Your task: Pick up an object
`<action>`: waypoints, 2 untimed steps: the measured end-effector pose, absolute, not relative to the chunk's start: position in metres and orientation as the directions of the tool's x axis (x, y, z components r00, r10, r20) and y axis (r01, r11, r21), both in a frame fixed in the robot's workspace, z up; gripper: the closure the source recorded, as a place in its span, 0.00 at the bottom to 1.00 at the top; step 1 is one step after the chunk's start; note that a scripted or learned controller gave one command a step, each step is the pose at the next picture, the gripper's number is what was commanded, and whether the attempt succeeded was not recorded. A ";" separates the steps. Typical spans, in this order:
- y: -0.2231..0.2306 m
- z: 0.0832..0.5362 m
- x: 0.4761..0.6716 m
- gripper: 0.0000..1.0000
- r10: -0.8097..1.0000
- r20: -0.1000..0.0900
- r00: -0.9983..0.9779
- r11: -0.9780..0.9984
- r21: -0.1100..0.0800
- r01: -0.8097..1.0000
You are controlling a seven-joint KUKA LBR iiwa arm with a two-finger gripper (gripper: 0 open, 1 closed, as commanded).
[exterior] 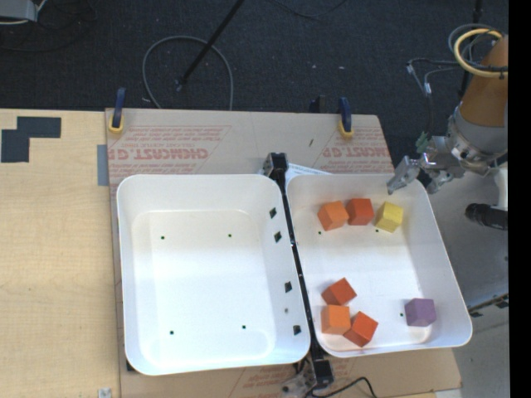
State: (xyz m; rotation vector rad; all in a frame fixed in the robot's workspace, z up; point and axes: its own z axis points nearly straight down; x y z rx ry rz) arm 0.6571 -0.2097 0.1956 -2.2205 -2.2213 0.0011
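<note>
Grey pincer (412, 175) hangs above the right bin's (448, 268) far rim, seemingly apart, holding nothing.

One camera watches me from above the bench, tilted down and set far enough back to take in both white bins (124, 222). Beyond the bins lies dark floor with cables (187, 60); my arm (481, 106) comes in to the right of the bins.
</note>
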 end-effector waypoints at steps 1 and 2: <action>-0.192 0.087 0.534 0.00 1.000 0.003 0.002 -0.002 -0.011 1.000; -0.117 0.087 0.557 0.00 1.000 0.001 -0.004 0.004 0.001 1.000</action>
